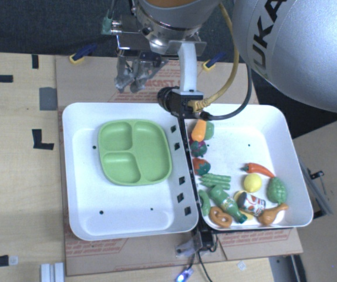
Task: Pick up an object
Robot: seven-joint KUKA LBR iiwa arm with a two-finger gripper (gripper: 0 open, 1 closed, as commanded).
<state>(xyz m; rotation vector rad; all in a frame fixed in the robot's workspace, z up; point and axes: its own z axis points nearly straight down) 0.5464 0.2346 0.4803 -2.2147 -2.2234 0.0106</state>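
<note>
My gripper hangs high over the bench just beyond the far rim of the left bin, with nothing seen in it. In the left bin lies a green divided plate. The right bin holds several small toy foods: an orange carrot near the divider, a red chili, a yellow lemon, a knobbly green fruit, green beans, a green bottle, a small can, a brown pretzel and a drumstick.
The toys crowd the near half of the right bin and the strip along the divider. Cardboard lies under both bins. Blue clamps sit at the cardboard's far edge.
</note>
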